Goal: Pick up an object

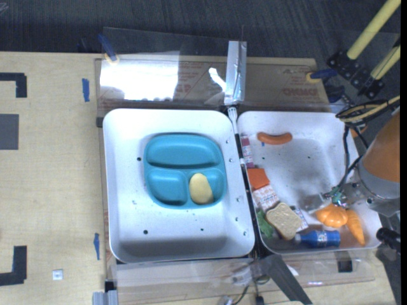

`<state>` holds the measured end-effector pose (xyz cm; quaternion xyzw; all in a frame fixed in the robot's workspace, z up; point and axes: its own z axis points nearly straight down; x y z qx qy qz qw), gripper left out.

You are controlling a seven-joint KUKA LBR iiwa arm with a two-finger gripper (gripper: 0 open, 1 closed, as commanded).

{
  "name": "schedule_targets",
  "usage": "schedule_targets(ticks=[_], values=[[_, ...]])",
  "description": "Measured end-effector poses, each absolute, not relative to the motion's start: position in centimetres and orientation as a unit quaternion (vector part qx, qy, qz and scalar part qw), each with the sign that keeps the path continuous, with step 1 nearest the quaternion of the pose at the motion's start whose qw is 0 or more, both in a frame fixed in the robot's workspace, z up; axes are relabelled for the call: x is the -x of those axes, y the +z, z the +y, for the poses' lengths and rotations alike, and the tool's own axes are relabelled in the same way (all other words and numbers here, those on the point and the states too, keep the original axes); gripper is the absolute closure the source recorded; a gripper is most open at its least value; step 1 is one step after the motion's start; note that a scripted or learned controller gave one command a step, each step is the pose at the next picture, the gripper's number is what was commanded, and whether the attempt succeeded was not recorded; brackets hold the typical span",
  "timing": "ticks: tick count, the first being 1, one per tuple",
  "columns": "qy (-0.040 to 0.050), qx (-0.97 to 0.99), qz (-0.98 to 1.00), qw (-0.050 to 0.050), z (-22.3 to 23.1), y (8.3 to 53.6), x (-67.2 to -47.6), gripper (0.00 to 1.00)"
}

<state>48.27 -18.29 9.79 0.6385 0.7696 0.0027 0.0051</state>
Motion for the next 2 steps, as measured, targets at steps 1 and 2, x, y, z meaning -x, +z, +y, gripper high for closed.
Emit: schedule_targets(ticks=[1,2], values=[[0.0021,-0.677,0.736,0.002,-14.2,16.7,-54.6,1.0],[0.0013,-0.705,0.709,0.001,-8.5,19.8,-57.7,1.0]])
